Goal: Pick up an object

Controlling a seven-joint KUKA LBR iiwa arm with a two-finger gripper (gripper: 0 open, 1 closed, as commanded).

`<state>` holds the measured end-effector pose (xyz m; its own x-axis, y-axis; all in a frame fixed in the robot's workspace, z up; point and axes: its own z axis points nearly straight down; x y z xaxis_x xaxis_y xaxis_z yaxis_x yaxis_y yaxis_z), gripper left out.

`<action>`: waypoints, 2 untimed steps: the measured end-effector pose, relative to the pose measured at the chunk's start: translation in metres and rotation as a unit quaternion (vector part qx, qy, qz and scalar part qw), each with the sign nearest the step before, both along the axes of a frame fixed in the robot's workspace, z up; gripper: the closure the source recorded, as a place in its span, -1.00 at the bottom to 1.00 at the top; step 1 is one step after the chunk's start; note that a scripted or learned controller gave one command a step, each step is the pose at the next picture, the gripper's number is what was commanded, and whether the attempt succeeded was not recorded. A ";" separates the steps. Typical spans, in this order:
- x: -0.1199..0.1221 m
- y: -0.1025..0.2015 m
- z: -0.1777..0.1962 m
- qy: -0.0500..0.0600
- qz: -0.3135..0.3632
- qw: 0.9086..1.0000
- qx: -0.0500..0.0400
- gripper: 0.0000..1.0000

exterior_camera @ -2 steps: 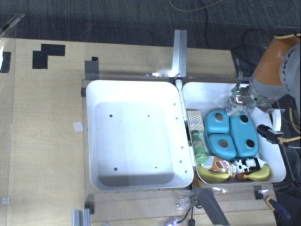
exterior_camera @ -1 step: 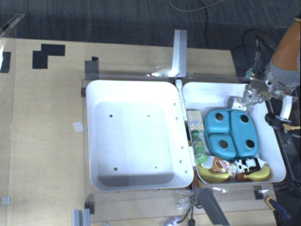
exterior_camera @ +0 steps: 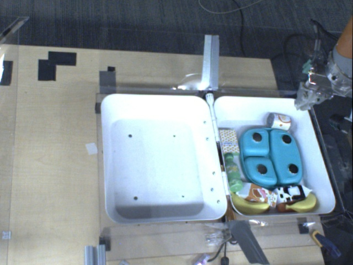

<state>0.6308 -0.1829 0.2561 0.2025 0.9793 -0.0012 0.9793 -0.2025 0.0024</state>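
Note:
The right bin (exterior_camera: 309,127) holds a big teal block with four round holes (exterior_camera: 272,157). A small can (exterior_camera: 279,121) lies just above the block. A yellow banana (exterior_camera: 259,205) curves along the bin's front wall, with small printed packets (exterior_camera: 287,193) on it. A green item (exterior_camera: 233,173) and a patterned packet (exterior_camera: 228,141) lie by the bin's left wall. My gripper (exterior_camera: 309,95) hangs at the bin's far right corner, above the rim, up and right of the can. Nothing shows between its fingers.
The left bin (exterior_camera: 157,159) stands beside the right one, split from it by a metal post (exterior_camera: 211,65). Cables (exterior_camera: 237,7) run over the dark floor behind the bench. Black markers (exterior_camera: 55,64) sit on the wooden benchtop at far left.

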 end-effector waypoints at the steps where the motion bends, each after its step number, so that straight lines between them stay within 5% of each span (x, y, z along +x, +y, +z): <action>1: -0.046 0.001 -0.087 0.001 -0.110 0.994 0.001 1.00; 2: -0.038 -0.002 -0.134 -0.007 -0.198 0.980 0.001 1.00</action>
<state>0.5929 -0.1852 0.1218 0.5668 0.8238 0.0057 0.8237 -0.5668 0.0150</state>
